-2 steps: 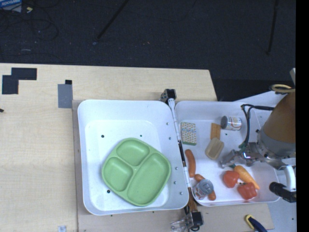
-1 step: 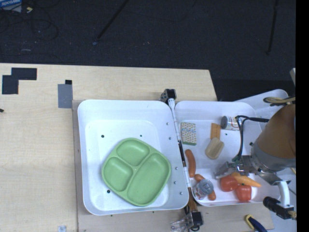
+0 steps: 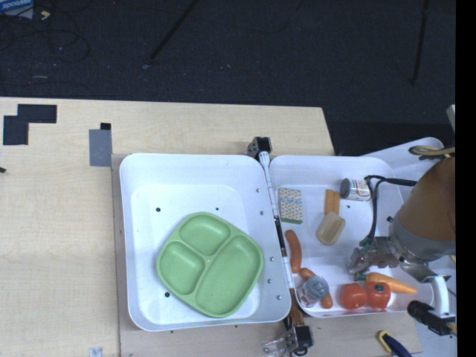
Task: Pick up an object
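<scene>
Two shallow white bins sit side by side on a pale wooden bench (image 3: 59, 229): the left bin (image 3: 141, 177) holds one green divided plate (image 3: 210, 264) with three compartments, and the right bin (image 3: 305, 166) holds the loose objects. Counted there: one small patterned card (image 3: 290, 204) at its upper left, one orange block (image 3: 332, 201) just above one beige cylinder (image 3: 330, 229), one small bottle (image 3: 355, 189) lying near the top, one red-orange sausage shape (image 3: 293, 249) along the left wall, one grey-and-orange lump (image 3: 315, 287) at the lower left, one red piece (image 3: 365, 296) and one carrot (image 3: 390, 282) at the bottom. The arm (image 3: 430, 218) enters at the right of the frame; its gripper (image 3: 370, 258) hangs low over the right bin just above the carrot, and whether it is parted or closed cannot be told. Beyond the bench, dark carpet fills the top of the frame.
</scene>
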### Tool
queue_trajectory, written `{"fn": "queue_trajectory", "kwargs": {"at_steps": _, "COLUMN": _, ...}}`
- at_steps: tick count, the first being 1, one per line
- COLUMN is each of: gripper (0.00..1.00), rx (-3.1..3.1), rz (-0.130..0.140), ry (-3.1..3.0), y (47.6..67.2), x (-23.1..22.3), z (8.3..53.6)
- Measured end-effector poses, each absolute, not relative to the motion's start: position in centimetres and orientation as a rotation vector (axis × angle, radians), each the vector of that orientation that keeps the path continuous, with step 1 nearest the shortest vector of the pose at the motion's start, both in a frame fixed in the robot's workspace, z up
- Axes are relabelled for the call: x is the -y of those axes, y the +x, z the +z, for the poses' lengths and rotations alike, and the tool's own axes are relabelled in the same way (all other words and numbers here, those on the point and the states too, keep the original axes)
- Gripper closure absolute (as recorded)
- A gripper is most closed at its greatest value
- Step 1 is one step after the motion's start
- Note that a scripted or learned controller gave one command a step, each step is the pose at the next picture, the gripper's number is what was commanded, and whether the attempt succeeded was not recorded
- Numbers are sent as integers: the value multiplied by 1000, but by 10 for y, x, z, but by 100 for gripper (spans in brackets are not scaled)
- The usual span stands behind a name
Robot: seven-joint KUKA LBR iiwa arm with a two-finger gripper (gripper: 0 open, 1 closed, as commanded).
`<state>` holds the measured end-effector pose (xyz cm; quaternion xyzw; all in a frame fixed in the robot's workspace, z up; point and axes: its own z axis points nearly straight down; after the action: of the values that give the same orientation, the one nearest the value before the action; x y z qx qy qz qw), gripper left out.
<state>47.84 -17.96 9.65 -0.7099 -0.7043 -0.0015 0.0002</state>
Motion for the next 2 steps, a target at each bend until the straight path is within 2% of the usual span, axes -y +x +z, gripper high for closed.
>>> {"fn": "queue_trajectory", "kwargs": {"at_steps": 1, "gripper": 0, "rx": 2213, "rz": -4, "ry": -2229, "y": 478, "x": 180, "z": 96}}
{"fn": "queue_trajectory", "kwargs": {"at_steps": 2, "gripper": 0, "rx": 2216, "rz": -2, "ry": -2226, "y": 514, "x": 214, "z": 88}}
